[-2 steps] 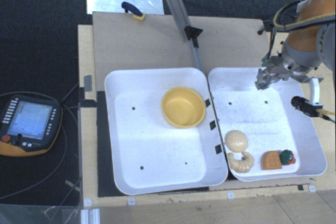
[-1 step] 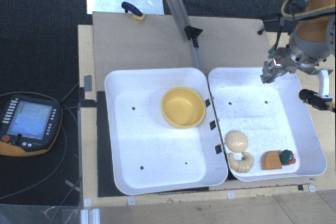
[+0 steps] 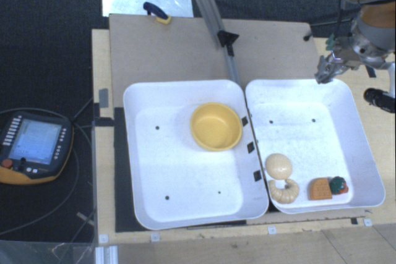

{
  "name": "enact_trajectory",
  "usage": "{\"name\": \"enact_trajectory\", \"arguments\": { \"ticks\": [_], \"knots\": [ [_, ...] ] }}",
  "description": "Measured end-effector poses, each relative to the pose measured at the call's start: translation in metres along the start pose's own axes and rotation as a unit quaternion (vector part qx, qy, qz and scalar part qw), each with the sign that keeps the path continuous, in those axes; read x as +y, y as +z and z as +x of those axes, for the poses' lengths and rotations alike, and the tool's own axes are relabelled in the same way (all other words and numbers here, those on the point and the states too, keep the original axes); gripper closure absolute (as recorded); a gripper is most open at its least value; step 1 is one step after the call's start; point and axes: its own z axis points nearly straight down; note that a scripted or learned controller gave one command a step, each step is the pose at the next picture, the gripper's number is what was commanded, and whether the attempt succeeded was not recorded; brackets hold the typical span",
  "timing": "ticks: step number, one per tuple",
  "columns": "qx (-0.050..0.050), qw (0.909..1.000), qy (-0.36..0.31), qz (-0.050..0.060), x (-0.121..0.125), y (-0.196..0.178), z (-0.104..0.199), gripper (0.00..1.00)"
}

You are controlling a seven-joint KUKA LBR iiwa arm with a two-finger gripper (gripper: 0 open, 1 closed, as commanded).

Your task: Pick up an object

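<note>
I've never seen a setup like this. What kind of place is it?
Most likely a robotics lab: a robot arm reaches over two white bins holding test items like a yellow bowl, with a handheld control pendant beside the bench.

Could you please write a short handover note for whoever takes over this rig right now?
Gripper: above the far edge of the right bin, holding nothing visible.
Left bin: yellow bowl near its far right side.
Right bin, near end: a pale round item, a ridged cream item just in front of it, an orange piece touching a dark green one.
Done: nothing picked.
Left: descend, grasp one object, lift.
</note>
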Motion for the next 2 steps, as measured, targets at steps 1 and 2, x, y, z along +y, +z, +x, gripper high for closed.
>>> {"name": "enact_trajectory", "arguments": {
  "ticks": [1,2],
  "knots": [
    [0.001,1.0000,-0.001,0.003,-0.006,0.013,0.051,1.00],
    [0.001,1.0000,-0.001,0.002,-0.007,0.008,0.095,1.00]
  ]
}}
